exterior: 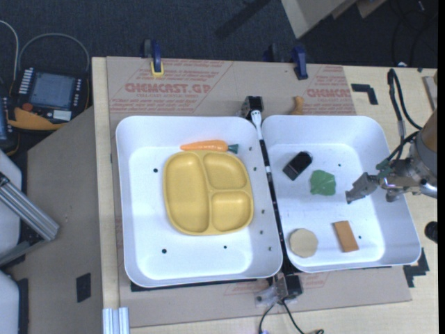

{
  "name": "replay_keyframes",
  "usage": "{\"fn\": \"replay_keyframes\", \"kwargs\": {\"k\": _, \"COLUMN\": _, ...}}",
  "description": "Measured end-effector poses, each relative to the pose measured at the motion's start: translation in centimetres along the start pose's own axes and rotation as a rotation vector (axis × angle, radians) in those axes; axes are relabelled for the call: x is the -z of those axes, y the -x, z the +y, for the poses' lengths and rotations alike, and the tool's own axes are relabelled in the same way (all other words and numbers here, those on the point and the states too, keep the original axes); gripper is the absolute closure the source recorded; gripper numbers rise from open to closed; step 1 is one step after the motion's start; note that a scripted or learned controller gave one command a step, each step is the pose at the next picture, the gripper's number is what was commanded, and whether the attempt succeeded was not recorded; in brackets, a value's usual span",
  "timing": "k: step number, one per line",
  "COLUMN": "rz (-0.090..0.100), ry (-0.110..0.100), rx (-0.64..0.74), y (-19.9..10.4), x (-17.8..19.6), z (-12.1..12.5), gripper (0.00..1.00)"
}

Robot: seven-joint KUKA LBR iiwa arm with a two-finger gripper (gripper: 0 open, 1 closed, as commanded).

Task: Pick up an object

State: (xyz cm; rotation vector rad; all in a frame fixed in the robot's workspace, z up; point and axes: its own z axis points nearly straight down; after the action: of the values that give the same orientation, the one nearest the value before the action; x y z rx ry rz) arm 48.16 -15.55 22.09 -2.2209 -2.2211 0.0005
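Right bin (pixel 361 134): leafy green toy (pixel 322 182) (perhaps lettuce); claw (pixel 373 186) beside it, spread, holding nothing.

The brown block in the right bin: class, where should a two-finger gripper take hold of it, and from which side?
Probably across the short width of the brown block, coming straight down from above. It lies flat on the bin floor, long and narrow, slightly slanted, with bare floor on both long sides; the round disc sits apart from it.
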Motion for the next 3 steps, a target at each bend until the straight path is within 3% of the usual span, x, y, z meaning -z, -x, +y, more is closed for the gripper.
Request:
{"fn": "replay_keyframes", "kwargs": {"k": 1, "rz": 0.002, "ry": -0.005, "rx": -0.001, "y": 0.9, "x": -5.0, "z": 0.2, "gripper": 0.0}}
{"fn": "replay_keyframes", "kwargs": {"k": 2, "rz": 0.003, "ry": -0.006, "rx": 0.0, "y": -0.1, "x": -10.8, "z": 0.2, "gripper": 0.0}}
{"fn": "replay_keyframes", "kwargs": {"k": 3, "rz": 0.002, "ry": -0.003, "rx": -0.001, "y": -0.2, "x": -13.8, "z": 0.2, "gripper": 0.0}}
